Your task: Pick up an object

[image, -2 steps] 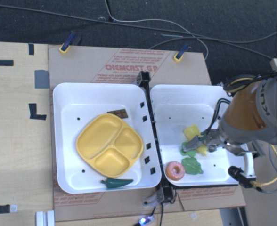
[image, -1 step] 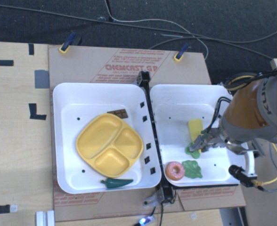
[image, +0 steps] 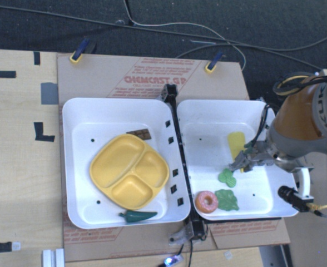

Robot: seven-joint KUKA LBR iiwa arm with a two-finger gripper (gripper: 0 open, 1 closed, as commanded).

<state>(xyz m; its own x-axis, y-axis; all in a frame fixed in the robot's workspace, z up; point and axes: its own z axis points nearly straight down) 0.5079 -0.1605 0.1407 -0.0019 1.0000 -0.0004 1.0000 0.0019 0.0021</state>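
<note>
Closest to the lens, the orange-banded arm (image: 297, 118) leans in from the right over the right bin (image: 208, 109), its wrist angled down and to the left. At its tip the gripper (image: 240, 164) sits low in that bin, and whether it is apart or pressed together I cannot tell; nothing can be made out between its tips. Just below and left of the tip, almost touching it, lies a small green piece (image: 226, 177). Just above the tip, a yellow block (image: 236, 143) lies flat on the bin floor, its lower end close beside the gripper. Further toward the bin's front edge, a larger green leafy piece (image: 227, 199) rests next to a pink-frosted doughnut (image: 206, 202), the two touching or very nearly so. Across the black divider (image: 176, 149), the left bin (image: 74, 115) carries a yellow compartment plate (image: 129, 171) sitting tilted. A dark brown bar (image: 140, 133) peeks out at the plate's far rim, and a green pepper (image: 137, 217) lies by its near rim.
</note>
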